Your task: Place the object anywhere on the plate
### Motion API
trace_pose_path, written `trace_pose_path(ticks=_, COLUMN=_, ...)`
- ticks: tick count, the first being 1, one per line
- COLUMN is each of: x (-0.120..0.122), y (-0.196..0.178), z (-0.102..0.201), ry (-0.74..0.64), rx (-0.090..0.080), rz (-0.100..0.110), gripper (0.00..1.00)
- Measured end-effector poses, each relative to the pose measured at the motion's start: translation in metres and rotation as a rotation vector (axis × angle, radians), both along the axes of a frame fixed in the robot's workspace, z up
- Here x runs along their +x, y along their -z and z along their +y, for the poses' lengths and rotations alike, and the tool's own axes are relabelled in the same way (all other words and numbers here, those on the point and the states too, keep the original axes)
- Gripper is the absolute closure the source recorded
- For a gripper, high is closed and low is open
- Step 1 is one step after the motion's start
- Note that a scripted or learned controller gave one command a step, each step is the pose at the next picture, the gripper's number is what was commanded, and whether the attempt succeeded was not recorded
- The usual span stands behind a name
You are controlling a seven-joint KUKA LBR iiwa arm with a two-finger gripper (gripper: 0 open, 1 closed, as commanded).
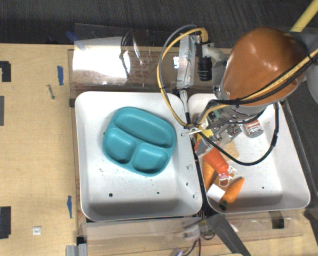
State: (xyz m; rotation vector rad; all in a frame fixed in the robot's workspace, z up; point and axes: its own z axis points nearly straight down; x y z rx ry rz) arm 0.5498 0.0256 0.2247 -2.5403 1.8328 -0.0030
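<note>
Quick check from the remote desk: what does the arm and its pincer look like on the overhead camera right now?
The arm shows as a large rounded orange-brown shell, with a grey section at the right edge. Black and yellow cables loop across it and down to the wrist. The pincer is a cluster of bare grey metal parts with small yellow fittings, hanging over the right bin.

Jaws hidden beneath the arm (263, 63); right bin (287, 191) items partly covered by cables.
</note>
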Motion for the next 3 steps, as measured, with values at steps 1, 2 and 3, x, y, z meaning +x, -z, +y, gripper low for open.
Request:
trace_pose_path(ticks=1, x=-0.039, y=0.002, z=-0.044, ry=-0.008, rx=-0.005, rz=0.005, gripper=1.0)
trace_pose_path(ticks=2, x=-0.04, y=0.002, z=-0.043, ry=-0.011, rx=-0.004, rz=0.005, gripper=0.0)
trace_pose_path(ticks=3, x=-0.038, y=-0.008, z=-0.04, ry=-0.01, rx=0.0, rz=0.0, gripper=1.0)
